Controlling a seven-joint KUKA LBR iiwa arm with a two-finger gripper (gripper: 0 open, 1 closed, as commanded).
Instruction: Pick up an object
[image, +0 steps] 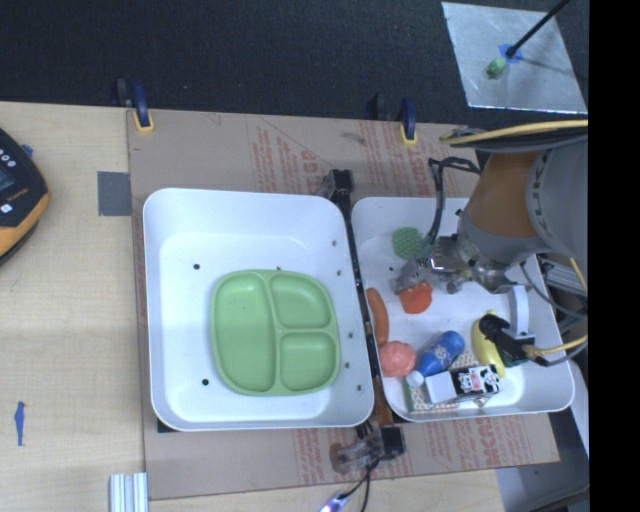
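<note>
At the far left of the counter (70, 330), a black and yellow device (18, 205) is cut off by the frame edge. Two white bins sit side by side. The left bin (170, 390) holds one green divided plate (273, 332) with three compartments. The right bin (545, 395) holds a long orange piece (378, 314) along its left wall, a pink ball (397, 357), a green round item (407, 241), a small orange-red object (416, 297), a blue item (441, 351), a black-and-white box (466, 383) and a yellow item (487, 345) partly hidden by cables. The gripper (430, 272) hangs just above the orange-red object, between it and the green item; the grey arm (530, 210) covers the bin's right part. The jaws are too blurred to tell whether they are spread or pressed together, or touch anything.
</note>
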